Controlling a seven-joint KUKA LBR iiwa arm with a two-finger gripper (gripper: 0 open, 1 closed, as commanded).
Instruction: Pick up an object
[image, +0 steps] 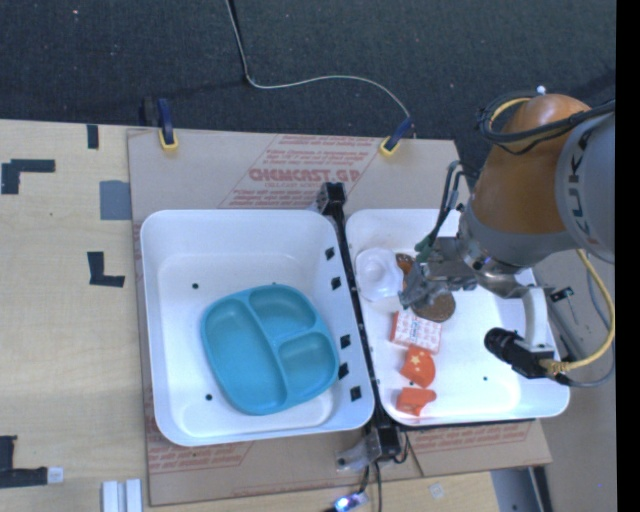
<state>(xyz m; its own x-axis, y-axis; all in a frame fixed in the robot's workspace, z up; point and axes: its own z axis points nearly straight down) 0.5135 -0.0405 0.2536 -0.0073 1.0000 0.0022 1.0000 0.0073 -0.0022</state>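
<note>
Camera view, from above the bench: two shallow white bins sit side by side on a brown cardboard sheet (300, 175). The left bin (170, 240) holds a blue divided plate (268, 346), lying flat toward its near half. The grey arm (530, 190), with its orange band, reaches in from the right over the right bin (520, 400). Its gripper (425, 290) hangs low at the bin's middle, directly above a round brown object (438, 307); whether the claw is spread, pressed together or pinching anything cannot be told from this angle. Just left of the gripper lies a clear plastic cup (374, 270), by the bin's left wall. Nearer the camera, a red-and-white patterned packet (414, 330) touches the brown object's near edge. Two orange pieces (418, 370) sit nearer still, one behind the other, toward the bin's near-left corner.
</note>
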